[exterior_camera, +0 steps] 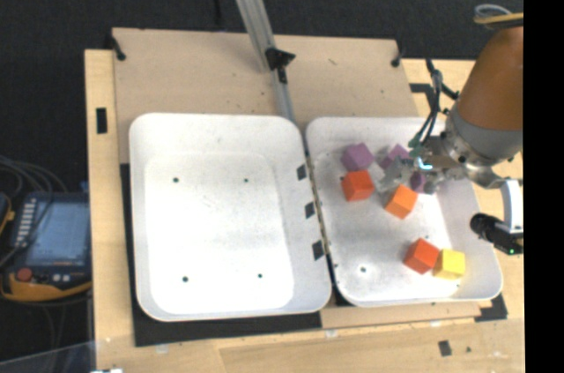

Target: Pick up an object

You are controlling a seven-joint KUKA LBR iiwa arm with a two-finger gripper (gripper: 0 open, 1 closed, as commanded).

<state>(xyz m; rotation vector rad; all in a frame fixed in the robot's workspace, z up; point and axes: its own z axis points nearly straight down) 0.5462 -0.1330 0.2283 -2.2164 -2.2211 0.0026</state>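
Small matte blocks with squared edges lie in the right white bin: a purple cube at upper centre, an orange-red cube just below it, an orange cube tilted on a corner, and at lower right a red-orange cube touching a yellow cube. The tool hangs just above and right of the orange cube beside a small purple piece; whether it grips anything cannot be told. The left bin is smooth, speckled plastic. Both sit on a pale wooden surface over dark floor.
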